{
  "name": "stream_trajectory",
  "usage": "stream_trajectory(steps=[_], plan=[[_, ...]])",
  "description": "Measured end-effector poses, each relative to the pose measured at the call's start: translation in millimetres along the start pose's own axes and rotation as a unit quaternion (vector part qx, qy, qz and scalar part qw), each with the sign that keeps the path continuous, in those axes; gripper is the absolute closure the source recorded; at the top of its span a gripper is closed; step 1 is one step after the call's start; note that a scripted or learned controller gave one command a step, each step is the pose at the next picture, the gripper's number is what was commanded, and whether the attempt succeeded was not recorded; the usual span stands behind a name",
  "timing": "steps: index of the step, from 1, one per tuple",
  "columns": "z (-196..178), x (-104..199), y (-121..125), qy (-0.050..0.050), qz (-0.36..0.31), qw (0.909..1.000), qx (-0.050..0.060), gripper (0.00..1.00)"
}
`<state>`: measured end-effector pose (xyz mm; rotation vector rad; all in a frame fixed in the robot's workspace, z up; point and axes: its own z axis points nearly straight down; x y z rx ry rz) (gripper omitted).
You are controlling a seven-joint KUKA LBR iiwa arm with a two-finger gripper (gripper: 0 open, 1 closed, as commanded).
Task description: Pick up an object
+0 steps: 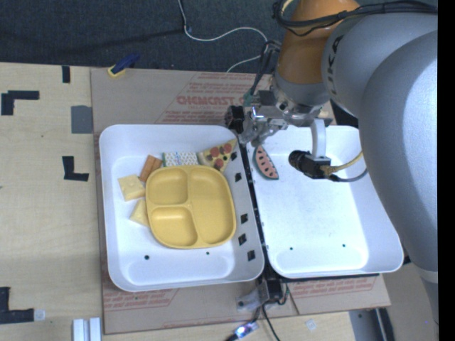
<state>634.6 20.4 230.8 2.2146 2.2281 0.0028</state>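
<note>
At the back of the right bin, near the divider between the two bins, a watermelon slice lies flat on the white floor. Red face with dark seeds up. Long axis runs from upper left to lower right in the camera view, slightly slanted.

Pincer sits just above and behind the slice, close over its upper end, so the slice lies just toward the camera from the tips. Cannot tell whether the pincer is open or closed; the metal parts are dark and cluttered there. Nothing visibly between the tips, so the slice reads as not held.

Left bin: yellow divided plate in the middle. Behind it, along the back wall, a scatter of small toy foods: a pizza slice, a cracker, a brownish stick. All well apart from the pincer compared with the slice, and across the divider.

Arm pose: grey arm enters from the right, big link across the upper right, orange band above the wrist, wrist pointing down over the back left corner of the right bin.

Judgement: the slice is the nearest candidate. A short drop and a small shift toward the camera would centre on it; closing across the narrow width, square to the long axis, looks best. It lies flat and thin, so a slip is likely.
</note>
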Motion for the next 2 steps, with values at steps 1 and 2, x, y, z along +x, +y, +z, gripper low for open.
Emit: stream_trajectory(steps=[1, 2], plan=[[7, 24, 12, -0.001, 0.002, 1.0, 0.001, 1.0], [-1, 35, 12, -0.001, 0.002, 1.0, 0.001, 1.0]])
